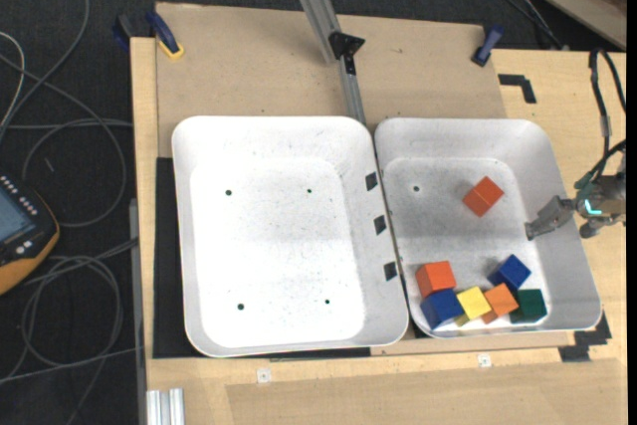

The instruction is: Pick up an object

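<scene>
Seven cubes sit in the right bin [545,154], six bunched at its lower edge, while the gripper [547,219] (can't tell its state) hangs beside the lone orange cube [483,196], probably the easier target.

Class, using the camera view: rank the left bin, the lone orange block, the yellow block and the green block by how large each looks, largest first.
1. left bin, by far the largest.
2. lone orange block.
3. yellow block and green block: these look about alike, and the green one is partly hidden behind its neighbours, so I won't rank them.
</scene>
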You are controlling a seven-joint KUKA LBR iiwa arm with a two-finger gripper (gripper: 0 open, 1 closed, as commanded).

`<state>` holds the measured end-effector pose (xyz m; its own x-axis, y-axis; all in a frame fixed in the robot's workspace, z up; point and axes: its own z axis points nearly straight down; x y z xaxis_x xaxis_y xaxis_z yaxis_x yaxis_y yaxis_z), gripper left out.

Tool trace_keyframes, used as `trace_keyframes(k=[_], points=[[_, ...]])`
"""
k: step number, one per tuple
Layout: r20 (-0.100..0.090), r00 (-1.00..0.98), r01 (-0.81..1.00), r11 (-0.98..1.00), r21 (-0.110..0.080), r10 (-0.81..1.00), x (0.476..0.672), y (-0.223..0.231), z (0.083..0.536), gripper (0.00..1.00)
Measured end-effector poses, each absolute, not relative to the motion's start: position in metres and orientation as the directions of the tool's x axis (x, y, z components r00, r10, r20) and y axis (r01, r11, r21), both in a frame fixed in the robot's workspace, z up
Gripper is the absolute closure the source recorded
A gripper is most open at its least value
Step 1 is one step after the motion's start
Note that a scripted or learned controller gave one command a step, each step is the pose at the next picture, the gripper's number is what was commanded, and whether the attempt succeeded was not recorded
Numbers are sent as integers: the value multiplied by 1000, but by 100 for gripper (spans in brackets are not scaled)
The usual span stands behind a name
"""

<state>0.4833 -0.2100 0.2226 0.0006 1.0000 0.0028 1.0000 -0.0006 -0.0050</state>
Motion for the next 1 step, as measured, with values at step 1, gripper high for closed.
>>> trace_keyframes(k=[1], points=[[2, 0, 1000, 0, -1, 1000, 484, -210, 224, 0]])
